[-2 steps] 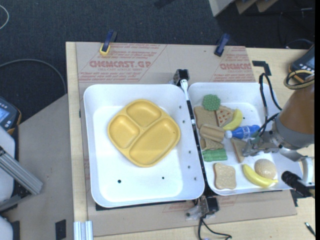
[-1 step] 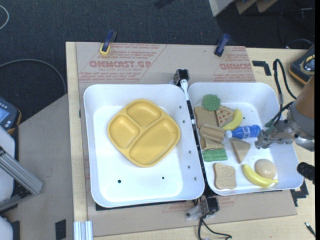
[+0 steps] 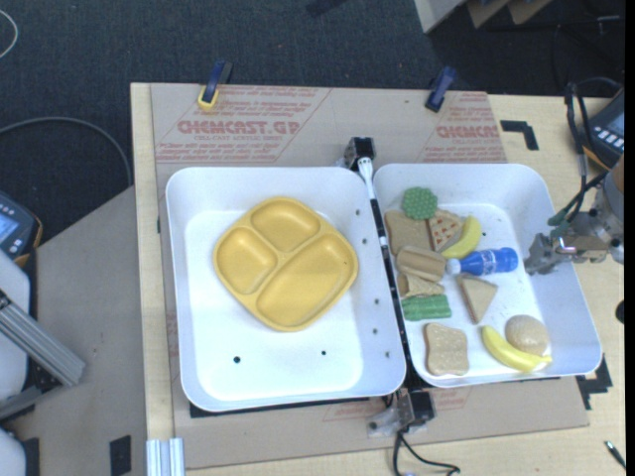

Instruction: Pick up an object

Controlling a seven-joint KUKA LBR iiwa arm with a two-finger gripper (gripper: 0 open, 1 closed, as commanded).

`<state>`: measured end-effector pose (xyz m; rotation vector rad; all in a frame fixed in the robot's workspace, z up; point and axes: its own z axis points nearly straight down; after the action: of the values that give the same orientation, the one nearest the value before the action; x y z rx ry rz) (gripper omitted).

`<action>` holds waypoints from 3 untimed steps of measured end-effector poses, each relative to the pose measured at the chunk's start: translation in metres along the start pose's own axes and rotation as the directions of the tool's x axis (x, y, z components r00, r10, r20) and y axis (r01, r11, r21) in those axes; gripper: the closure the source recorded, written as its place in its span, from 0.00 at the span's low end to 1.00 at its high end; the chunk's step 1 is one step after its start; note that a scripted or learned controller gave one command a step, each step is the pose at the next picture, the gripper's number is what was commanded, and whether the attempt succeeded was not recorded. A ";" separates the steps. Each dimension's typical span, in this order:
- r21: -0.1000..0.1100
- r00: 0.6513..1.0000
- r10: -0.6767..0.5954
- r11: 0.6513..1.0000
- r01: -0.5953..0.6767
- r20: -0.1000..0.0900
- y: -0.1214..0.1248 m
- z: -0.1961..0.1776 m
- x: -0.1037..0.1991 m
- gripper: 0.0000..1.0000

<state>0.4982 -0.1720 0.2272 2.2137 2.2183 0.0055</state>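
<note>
Bread slice [image 3: 445,349], jaws [image 3: 541,256] at right bin's [image 3: 571,310] edge

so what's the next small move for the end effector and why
Probably a short move left toward the blue bottle. The end effector sits at the right bin's right wall with nothing visibly between its fingers, and the bottle is the nearest item, lying on its side with a little free space around its right end.

I see the right bin [image 3: 556,206] crowded: toy foods touch along its left side, and bare floor stays only near its right wall. The yellow tray [image 3: 286,263] fills the left bin's [image 3: 189,296] middle.
</note>
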 end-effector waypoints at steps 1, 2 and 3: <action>0.005 1.000 0.002 1.000 -0.002 -0.001 0.001 0.002 0.000 1.00; 0.003 1.000 -0.005 1.000 0.005 -0.003 0.030 -0.007 0.051 1.00; 0.004 1.000 -0.006 1.000 0.006 -0.004 0.053 -0.004 0.110 1.00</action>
<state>0.5513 -0.0623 0.2315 2.2116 2.2289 0.0054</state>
